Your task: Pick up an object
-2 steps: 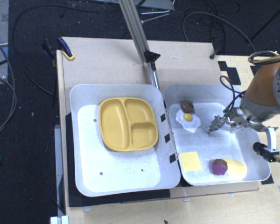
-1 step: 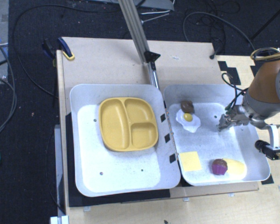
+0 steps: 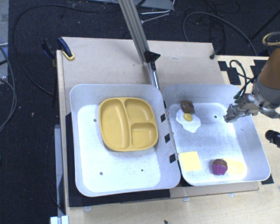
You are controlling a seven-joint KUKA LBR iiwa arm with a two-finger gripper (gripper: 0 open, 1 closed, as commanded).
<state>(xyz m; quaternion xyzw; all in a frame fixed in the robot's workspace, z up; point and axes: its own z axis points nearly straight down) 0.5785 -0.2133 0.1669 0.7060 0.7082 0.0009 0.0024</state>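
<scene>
We see the gripper (image 3: 229, 116) hanging over the right side of the right bin (image 3: 252, 139), near its far corner, with nothing between its fingers; how far the jaws stand apart we cannot tell. In that bin lie a fried egg (image 3: 188, 120) touching a brown lump (image 3: 187, 107), a yellow square (image 3: 190, 161) and, beside it, a purple ball (image 3: 219, 166). The left bin (image 3: 84, 171) holds a yellow divided tray (image 3: 129, 123).
</scene>
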